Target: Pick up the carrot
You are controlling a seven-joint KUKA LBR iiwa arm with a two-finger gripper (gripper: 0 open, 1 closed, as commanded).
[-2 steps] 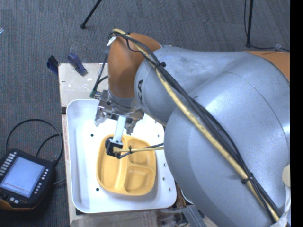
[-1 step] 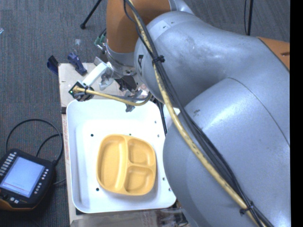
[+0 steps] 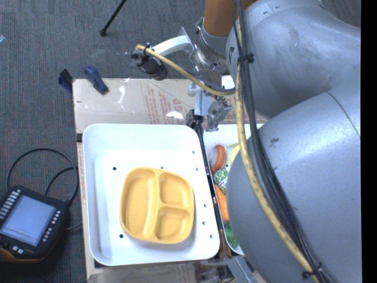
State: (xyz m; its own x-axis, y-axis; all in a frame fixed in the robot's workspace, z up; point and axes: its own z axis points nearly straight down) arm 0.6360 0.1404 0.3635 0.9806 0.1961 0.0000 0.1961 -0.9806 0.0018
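Bench inventory, one view from above:

- My arm [image 3: 294,128]: grey, orange band at the top edge, fills the right side of the frame and covers most of the right bin [image 3: 235,153]
- My gripper [image 3: 208,115]: upper centre of the frame, pointing down over the top end of the black divide between the two bins, just above the left bin's upper right corner. I cannot tell whether it is released or clenched; I see nothing in its grasp
- Yellow hose [image 3: 177,69]: runs from a black fitting at upper centre down along my wrist
- Carrot [image 3: 222,203]: orange, lying in the visible strip of the right bin, right of centre, just beside the divide and partly under my arm, well below the gripper
- Orange-red piece [image 3: 219,157]: same strip, above the carrot, nearer the gripper
- Green item [image 3: 230,234]: same strip, below the carrot, mostly hidden
- Left bin [image 3: 97,158]: white, centre-left of the frame
- Yellow tray [image 3: 158,205]: three compartments, lying in the left bin, lower middle
- Cardboard [image 3: 147,99]: under the bins, showing above the left bin
- Blue clamps [image 3: 94,78]: upper left, at the cardboard's corner
- Pendant [image 3: 26,226]: lower left on the carpet, with a black cable
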